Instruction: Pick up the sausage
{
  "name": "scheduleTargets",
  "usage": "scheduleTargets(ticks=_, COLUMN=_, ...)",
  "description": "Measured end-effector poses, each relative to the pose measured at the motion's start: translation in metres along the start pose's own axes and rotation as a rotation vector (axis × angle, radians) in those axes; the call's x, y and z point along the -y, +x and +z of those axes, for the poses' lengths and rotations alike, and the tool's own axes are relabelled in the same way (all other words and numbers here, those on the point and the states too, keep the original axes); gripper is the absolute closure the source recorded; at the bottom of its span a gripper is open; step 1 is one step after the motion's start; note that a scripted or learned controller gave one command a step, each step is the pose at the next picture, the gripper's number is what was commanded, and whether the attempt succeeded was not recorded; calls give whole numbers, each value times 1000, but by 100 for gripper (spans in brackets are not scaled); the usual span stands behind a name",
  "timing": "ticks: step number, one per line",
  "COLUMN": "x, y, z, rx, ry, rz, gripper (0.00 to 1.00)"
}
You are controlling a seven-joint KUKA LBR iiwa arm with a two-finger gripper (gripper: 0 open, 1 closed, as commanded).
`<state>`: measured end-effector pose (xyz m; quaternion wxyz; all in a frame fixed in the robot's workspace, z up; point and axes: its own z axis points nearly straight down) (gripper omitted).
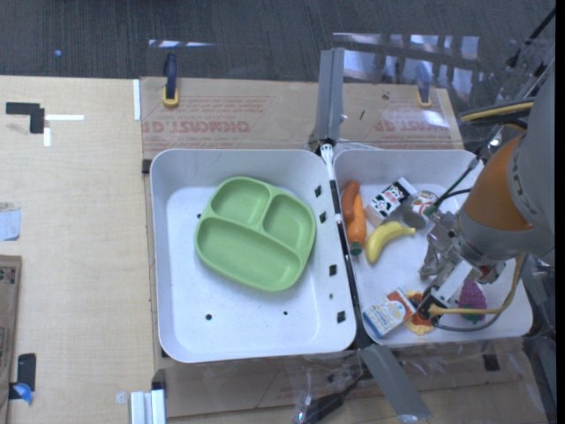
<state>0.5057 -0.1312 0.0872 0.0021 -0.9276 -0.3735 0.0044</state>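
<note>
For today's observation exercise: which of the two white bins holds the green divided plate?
The left bin: the green plate lies there alone, while the right bin holds the toy foods.

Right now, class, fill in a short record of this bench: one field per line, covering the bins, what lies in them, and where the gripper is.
left bin: holds a green divided plate
right bin: holds the orange sausage, a banana, a black-and-white carton, a small packet and a purple item
sausage position: by the divider wall, left of the banana
gripper: over the right bin, right of the banana, apart from the sausage
</note>
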Motion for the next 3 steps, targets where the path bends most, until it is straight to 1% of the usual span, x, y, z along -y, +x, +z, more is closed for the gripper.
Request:
scheduleTargets(ticks=1, x=13, y=42, z=-1, rx=0, ry=-1, rz=-92, gripper=100)
scheduleTargets(ticks=2, x=13, y=42, z=-1, rx=0, ry=-1, rz=-92, gripper=0)
scheduleTargets(ticks=3, x=41, y=3, z=-55, rx=0, ry=0, rz=4, gripper=0)
